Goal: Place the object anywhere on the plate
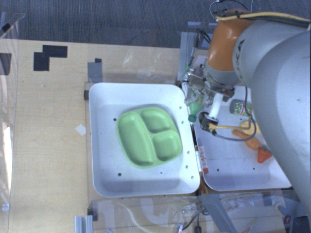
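Small green object (pixel 193 111): rounded, deeper and more bluish in tone than the plate, upper part covered from above, so outline unclear; located at left rim of right bin (pixel 233 176), just beside the wall shared with left bin (pixel 104 144), directly below gripper (pixel 194 101); off the plate and apart from it. Gripper: metal-grey, hanging over the join between the two bins, touching or nearly touching the top of the green object; open or closed cannot be told, nor whether anything is gripped. Plate (pixel 146 137): pale green, rounded-square, divided into three wells, one long well on the left side and two smaller ones on the right; lying flat near middle of left bin, turned slightly against the bin's edges. Arm (pixel 272 62): grey, orange band above wrist, entering from right and covering much of right bin. Also in right bin: orange pieces (pixel 253 142) near the arm's edge, the lowest one redder; can (pixel 239 107) with green and white label, close to the wrist. Bench (pixel 43 144): pale wood, black tape marks (pixel 48 56) at upper left
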`<control>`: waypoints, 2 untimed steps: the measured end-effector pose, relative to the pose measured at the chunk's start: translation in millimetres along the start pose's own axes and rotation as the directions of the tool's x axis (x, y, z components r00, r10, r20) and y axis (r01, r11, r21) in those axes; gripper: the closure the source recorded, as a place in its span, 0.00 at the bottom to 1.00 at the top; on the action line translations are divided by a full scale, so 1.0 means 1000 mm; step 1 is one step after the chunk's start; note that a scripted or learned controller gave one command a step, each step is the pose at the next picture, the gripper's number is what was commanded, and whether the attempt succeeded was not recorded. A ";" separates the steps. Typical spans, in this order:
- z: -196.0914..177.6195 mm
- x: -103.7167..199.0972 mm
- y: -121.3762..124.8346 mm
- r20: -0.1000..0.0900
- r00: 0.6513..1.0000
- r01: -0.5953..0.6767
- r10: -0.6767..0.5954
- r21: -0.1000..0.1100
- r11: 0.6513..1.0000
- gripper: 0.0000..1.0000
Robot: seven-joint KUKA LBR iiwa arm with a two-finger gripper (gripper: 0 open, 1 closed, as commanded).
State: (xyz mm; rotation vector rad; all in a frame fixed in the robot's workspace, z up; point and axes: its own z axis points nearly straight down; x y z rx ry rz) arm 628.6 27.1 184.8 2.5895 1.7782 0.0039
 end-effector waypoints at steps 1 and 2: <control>0.000 0.034 -0.079 0.000 0.983 0.185 -0.185 0.000 0.983 1.00; 0.000 0.034 -0.079 0.000 0.983 0.184 -0.184 0.000 0.983 0.00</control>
